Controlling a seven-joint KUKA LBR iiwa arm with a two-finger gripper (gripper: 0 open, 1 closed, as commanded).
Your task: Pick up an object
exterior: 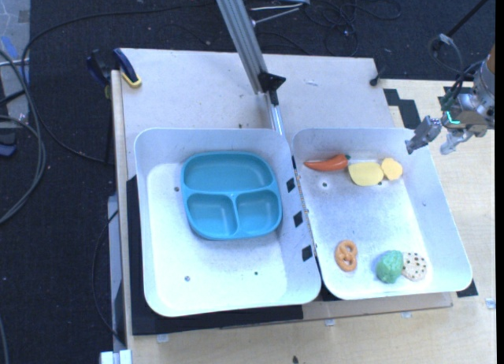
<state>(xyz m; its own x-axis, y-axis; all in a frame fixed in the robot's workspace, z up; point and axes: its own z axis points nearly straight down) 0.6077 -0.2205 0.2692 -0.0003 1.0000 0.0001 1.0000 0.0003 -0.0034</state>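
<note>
Orange toy carrot (326,164) far in right bin (441,221) | gripper (438,139) open, holding nothing, beyond bin's far-right rim | blue tray (231,195) in left bin (157,221)

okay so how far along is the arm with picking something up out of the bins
Nothing looks done yet. The carrot, two yellow pieces, pretzel, green item and spotted cookie all lie in the right bin; the blue tray sits in the left bin. The gripper hangs open at the right bin's far right edge, nothing between its fingers. Choosing, descending, grasping and lifting remain.
</note>
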